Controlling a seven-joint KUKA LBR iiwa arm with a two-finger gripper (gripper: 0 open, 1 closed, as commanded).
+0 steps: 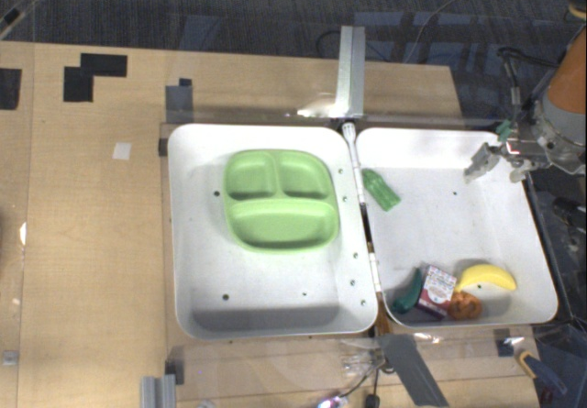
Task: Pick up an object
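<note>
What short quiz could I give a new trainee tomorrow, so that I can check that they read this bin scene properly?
1. True or false: the green three-compartment plastic plate lies in the left shallow white bin.
2. Which thing lies alone near the divider at the top of the right shallow white bin? A) the yellow plastic banana B) the small green oblong block C) the small red and white printed packet
3. Fill in: the grey arm's two-finger gripper hangs over the right bin's upper ____ corner.

Key: 1 true; 2 B; 3 right.
</note>
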